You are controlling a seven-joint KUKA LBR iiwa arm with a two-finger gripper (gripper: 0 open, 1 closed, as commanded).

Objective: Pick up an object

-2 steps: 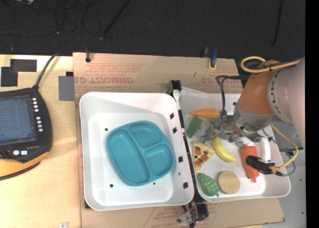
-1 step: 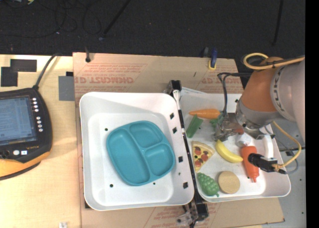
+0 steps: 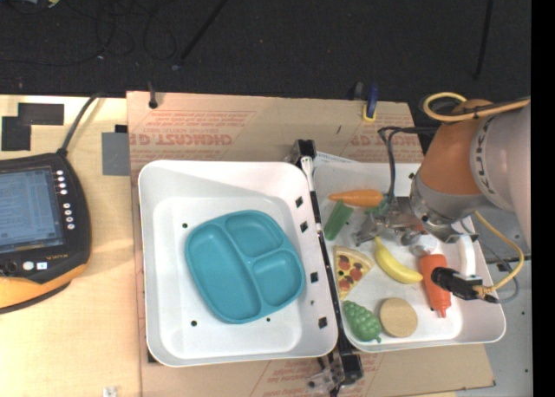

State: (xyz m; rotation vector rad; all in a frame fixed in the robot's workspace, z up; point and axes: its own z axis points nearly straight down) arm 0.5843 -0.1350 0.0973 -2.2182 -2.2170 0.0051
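Note:
The right bin [image 3: 486,328] holds several toy foods. An orange carrot [image 3: 357,198] lies at the back, with a green vegetable [image 3: 335,221] just left of it. A pizza slice [image 3: 349,270], a yellow banana [image 3: 395,264] and an orange-red bottle [image 3: 435,283] lie across the middle. At the front sit a green bumpy piece [image 3: 362,321] and a tan round disc [image 3: 399,317]. My gripper [image 3: 381,227] hangs low in this bin between the carrot and the banana, with the grey and orange arm [image 3: 460,170] behind it. Nothing shows held in it.
The left bin [image 3: 165,213] carries a teal divided plate [image 3: 244,263]. A black divider [image 3: 314,239] runs between the bins. A tablet-like pendant [image 3: 35,218] lies on the bench at the far left. Cables [image 3: 507,257] trail by the right bin's rim.

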